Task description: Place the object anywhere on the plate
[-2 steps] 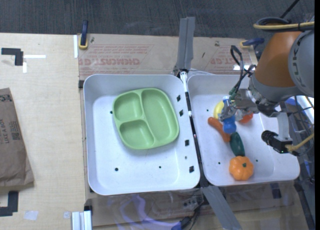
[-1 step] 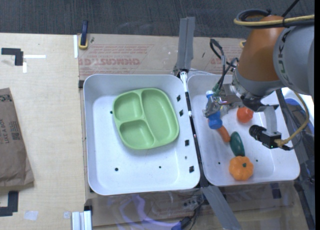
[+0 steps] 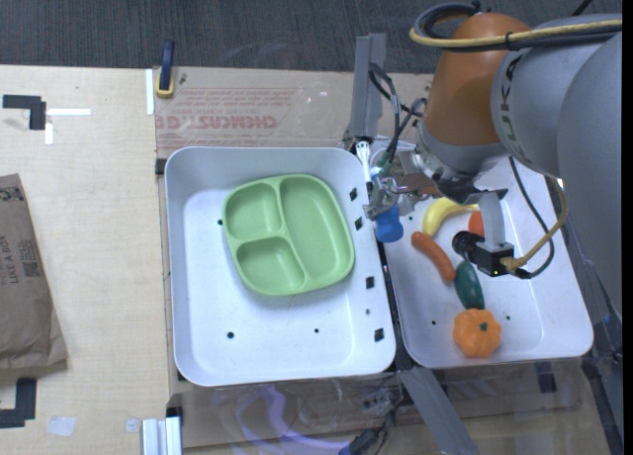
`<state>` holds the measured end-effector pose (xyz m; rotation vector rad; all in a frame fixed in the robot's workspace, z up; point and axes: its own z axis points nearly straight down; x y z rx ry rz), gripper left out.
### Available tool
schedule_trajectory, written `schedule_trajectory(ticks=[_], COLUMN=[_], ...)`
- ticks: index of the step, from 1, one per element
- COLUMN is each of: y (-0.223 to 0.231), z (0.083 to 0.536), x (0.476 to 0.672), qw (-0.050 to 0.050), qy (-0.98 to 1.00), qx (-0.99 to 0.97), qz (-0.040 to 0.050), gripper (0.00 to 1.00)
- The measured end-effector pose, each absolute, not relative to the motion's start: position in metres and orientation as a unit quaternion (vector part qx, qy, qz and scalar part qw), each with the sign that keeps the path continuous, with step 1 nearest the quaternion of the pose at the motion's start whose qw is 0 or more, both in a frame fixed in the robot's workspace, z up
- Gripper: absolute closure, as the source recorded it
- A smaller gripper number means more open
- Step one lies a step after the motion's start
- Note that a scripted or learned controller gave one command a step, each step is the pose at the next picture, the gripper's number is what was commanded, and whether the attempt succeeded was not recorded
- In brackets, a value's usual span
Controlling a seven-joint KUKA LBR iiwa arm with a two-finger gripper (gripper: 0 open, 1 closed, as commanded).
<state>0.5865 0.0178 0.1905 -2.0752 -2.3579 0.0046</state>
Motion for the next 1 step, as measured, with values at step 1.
schedule_trajectory(ticks=[1], y=[0.0825], z=[0.1906], x=[0.5804], qw=[0.0], qy=[-0.76], qx=[-0.65], qz=[0.0016], gripper=[1.0])
